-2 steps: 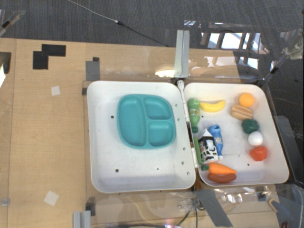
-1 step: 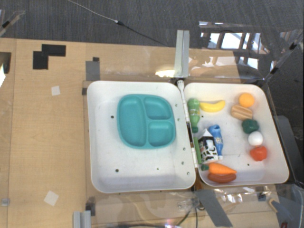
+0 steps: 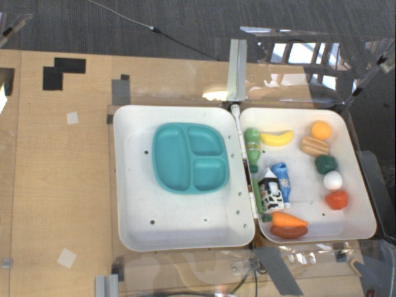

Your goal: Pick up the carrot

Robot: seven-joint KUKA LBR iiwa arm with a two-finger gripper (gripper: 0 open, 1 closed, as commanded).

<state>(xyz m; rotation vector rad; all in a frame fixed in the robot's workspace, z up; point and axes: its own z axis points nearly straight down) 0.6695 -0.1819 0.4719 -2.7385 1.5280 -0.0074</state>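
The carrot (image 3: 289,224) is an orange, stubby tapered piece lying on its side at the front edge of the right bin (image 3: 359,224). Its green end points left toward the divider between the bins. A black-and-white carton (image 3: 270,194) lies just behind it, close to or touching it. Nothing lies on top of the carrot.
The right bin also holds a blue bottle (image 3: 281,177), a green item (image 3: 251,142), a banana (image 3: 276,138), an orange (image 3: 320,130), a bread roll (image 3: 315,146), a dark green piece (image 3: 325,164), a white ball (image 3: 333,180) and a red tomato (image 3: 337,200). A teal divided plate (image 3: 190,158) sits in the left bin (image 3: 133,221).
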